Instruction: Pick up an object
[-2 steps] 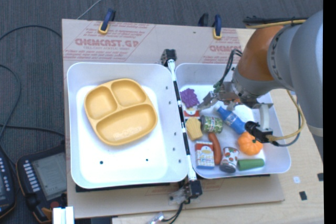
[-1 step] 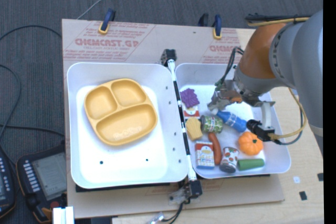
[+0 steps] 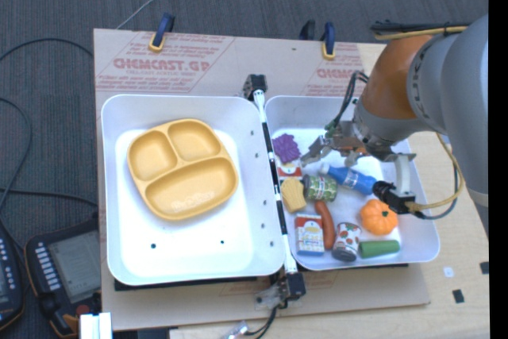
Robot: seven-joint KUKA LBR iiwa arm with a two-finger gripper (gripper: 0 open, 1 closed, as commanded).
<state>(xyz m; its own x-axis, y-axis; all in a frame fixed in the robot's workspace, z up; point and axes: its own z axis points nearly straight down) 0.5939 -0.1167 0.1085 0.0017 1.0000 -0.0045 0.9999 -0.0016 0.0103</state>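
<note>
Two-finger gripper [image 3: 324,150] is low in the right shallow white bin [image 3: 425,248], dark fingers spread apart with nothing between them. Tips sit just above a small green-labelled can [image 3: 321,188] lying at 6 o'clock from them. Blue plastic bottle with white cap [image 3: 350,178] lies at 4 o'clock, just beside the can. Purple grape bunch [image 3: 286,146] at 9 o'clock, near the bin's left wall. Yellow corn-like piece [image 3: 293,194] at 7 o'clock. Further down: red sausage-shaped toy [image 3: 326,225], small red-and-white carton [image 3: 309,235], red-labelled tin can [image 3: 346,241], green pepper-shaped piece [image 3: 379,248], orange pumpkin-shaped toy [image 3: 379,218]. Grey arm with orange band [image 3: 397,79] rises at 2 o'clock from the gripper. Left shallow white bin [image 3: 135,258] holds a yellow three-compartment plastic tray [image 3: 183,168], well apart at 9 o'clock.
</note>
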